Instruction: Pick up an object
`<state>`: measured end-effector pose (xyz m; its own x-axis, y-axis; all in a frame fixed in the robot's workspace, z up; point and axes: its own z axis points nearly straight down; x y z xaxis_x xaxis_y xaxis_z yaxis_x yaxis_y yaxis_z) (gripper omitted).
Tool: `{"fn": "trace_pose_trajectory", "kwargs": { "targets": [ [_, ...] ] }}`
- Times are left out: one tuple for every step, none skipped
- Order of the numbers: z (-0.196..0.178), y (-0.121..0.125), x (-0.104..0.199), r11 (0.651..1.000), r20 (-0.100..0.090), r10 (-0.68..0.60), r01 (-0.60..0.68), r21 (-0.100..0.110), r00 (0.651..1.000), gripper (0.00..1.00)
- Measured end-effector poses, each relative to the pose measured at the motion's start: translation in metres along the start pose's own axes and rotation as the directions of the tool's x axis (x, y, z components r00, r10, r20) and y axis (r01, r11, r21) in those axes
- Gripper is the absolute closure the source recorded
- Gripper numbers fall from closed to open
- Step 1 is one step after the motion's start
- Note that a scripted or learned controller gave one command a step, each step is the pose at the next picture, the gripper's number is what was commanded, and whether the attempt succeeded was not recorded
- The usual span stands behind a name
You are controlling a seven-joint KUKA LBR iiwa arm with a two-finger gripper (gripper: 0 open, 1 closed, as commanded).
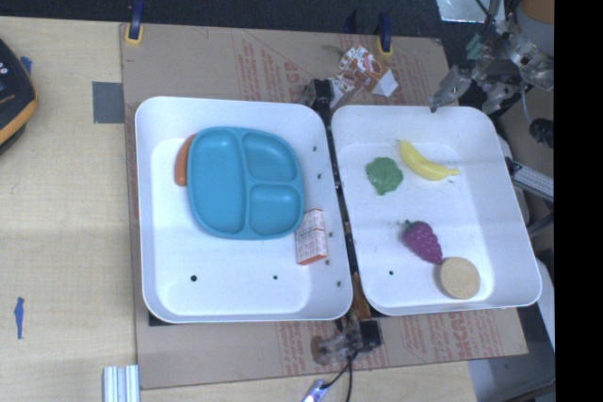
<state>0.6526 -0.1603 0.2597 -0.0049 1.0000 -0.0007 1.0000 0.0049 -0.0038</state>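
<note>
Right now your gripper [450, 91] hangs over the right bin's [504, 202] far rim, holding nothing; its jaw state I can't tell. Nearest are the banana [426, 162] and green piece [383, 174]. Both look like light, stiff, smooth plastic; pinch the banana across its middle, where it's narrow.

I count two white bins [236, 297], one blue divided plate [245, 182], one banana [426, 162], one grape bunch [422, 241], one cookie [460, 278].
</note>
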Motion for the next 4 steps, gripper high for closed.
{"fn": "trace_pose_trajectory", "kwargs": {
  "targets": [
    [0.087,-0.023,-0.052,1.000,0.001,0.000,0.000,0.001,1.000,0.00],
    [0.152,-0.120,-0.025,1.000,0.000,-0.001,0.001,0.001,1.000,0.00],
    [0.063,-0.061,0.046,1.000,-0.001,0.000,0.000,-0.003,1.000,0.00],
    [0.134,-0.123,0.011,1.000,0.000,0.001,-0.001,0.002,1.000,0.00]
  ]
}}
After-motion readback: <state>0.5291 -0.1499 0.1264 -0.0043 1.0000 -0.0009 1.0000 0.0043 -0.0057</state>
